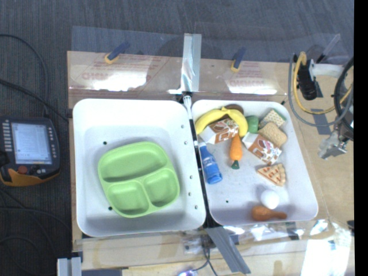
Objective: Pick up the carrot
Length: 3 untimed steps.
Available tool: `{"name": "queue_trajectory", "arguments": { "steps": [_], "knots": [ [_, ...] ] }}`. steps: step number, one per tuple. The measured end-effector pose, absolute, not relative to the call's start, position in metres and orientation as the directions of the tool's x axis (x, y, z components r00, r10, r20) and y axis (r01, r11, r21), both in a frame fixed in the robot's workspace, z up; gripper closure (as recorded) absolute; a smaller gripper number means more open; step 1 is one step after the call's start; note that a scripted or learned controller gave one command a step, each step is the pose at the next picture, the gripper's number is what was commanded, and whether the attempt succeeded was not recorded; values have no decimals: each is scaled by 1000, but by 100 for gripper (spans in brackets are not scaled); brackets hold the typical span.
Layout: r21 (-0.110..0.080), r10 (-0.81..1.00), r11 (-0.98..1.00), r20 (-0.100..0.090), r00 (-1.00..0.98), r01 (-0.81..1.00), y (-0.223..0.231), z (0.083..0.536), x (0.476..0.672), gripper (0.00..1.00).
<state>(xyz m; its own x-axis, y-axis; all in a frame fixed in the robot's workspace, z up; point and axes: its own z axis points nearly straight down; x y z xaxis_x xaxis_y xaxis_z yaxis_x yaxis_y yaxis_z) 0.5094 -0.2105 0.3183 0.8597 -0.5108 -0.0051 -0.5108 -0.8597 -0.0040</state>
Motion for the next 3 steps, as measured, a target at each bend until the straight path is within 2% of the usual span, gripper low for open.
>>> {"name": "queue_trajectory", "arguments": {
  "steps": [1, 2, 3],
  "knots": [
    [-8, -248, -969, -2, 969, -248, -222, 335, 503, 100],
    [-9, -199, -980, -4, 980, -199, -222, 299, 491, 100],
    [-18, -196, -980, -3, 981, -196, -218, 307, 493, 100]
  ]
}}
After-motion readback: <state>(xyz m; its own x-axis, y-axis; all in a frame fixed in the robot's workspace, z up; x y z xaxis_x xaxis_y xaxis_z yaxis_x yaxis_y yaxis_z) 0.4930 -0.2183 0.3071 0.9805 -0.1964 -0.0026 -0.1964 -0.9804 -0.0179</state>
